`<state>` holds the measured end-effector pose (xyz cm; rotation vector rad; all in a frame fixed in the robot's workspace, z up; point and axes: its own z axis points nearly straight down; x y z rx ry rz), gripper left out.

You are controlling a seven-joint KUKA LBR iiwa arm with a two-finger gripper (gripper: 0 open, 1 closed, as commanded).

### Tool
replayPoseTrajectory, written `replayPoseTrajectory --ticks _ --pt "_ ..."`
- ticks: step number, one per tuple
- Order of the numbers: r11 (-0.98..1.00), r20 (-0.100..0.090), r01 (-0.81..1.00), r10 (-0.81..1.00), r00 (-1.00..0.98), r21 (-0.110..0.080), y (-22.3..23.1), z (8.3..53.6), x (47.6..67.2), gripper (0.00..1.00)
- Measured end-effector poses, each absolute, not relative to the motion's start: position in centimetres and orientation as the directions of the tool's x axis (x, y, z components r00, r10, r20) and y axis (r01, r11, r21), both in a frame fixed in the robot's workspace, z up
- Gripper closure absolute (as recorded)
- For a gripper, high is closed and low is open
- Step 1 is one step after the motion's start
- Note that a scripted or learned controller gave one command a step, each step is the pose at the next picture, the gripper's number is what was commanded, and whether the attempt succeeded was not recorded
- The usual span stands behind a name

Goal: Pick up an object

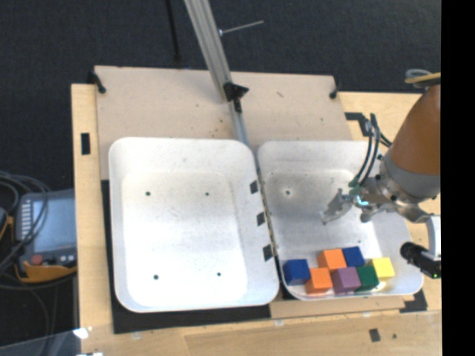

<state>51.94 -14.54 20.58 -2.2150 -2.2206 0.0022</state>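
Blocks cluster at the right bin's [312, 158] near edge: blue block [296, 270], orange block [320, 279], purple block [346, 279]. Farther back, the gripper [343, 204] hovers empty, approaching; jaw state unclear. Next it should descend nearward over one block.

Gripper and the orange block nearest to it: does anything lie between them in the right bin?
In the camera view, nothing does. Between the gripper and the orange block there is bare white floor of the right bin.

Arm [419, 136] cut off at right; gripper [343, 205] blurred
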Motion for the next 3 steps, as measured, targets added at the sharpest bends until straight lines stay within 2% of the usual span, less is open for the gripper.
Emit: replayPoseTrajectory --ticks 1,2,3 --pt "0.000 0.001 1.000 1.000 0.000 0.001 -14.6 20.8 52.0 0.00" --pt "-0.002 -0.001 1.000 1.000 0.002 -0.005 -14.7 14.5 51.8 0.00" --pt "-0.003 -0.003 1.000 1.000 0.003 0.003 -14.9 9.7 51.9 0.00"
